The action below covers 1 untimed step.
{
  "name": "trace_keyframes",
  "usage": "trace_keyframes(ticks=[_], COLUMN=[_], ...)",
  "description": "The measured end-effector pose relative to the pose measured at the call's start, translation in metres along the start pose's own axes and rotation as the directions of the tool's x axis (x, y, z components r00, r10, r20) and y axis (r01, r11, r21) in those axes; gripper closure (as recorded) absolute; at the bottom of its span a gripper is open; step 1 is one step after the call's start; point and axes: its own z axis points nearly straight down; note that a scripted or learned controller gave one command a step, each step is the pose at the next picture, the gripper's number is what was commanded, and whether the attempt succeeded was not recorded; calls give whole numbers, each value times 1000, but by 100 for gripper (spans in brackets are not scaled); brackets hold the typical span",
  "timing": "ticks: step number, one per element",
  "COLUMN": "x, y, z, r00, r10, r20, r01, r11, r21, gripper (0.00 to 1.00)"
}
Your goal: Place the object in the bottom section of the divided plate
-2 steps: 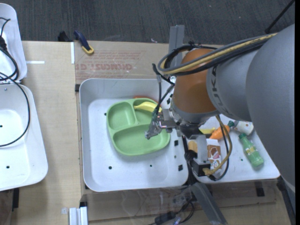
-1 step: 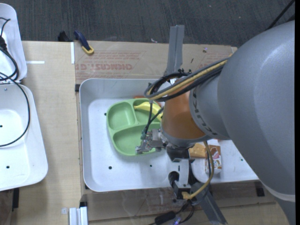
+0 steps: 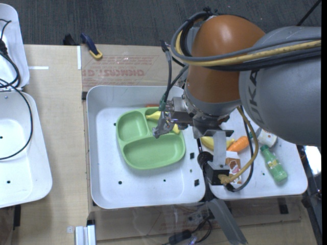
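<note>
The green divided plate (image 3: pixel 148 144) lay in the left of the two bins (image 3: pixel 102 152), and every place below is given relative to it. The gripper (image 3: pixel 162 129) hung over the plate's right upper rim, close above the ridge separating the small upper compartments from the large bottom section. Whether its jaws were apart or together could not be told, since the wrist hid them, and no object could be seen held there. A yellow, banana-like object (image 3: pixel 153 115), judged to be the task's thing, was seen lying at the plate's upper right compartment, partly hidden beneath the gripper. To the plate's right, in the neighbouring bin, a second yellow piece (image 3: pixel 209 143), an orange carrot-like toy (image 3: pixel 238 144) and a green bottle (image 3: pixel 274 165) were seen.

For the step to be done well, the object would need to be gripped across its narrow width, lifted clear of the ridge, carried toward the plate's bottom section and released low over its middle, so that rolling onto the rim was avoided.
</note>
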Motion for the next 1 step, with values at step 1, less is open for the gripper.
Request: trace_keyframes(ticks=[1], x=[11], y=[-7], z=[106], r00=[726], r10=[-688], r20=[-3], r01=[688], r11=[726], r21=[1], gripper=[0])
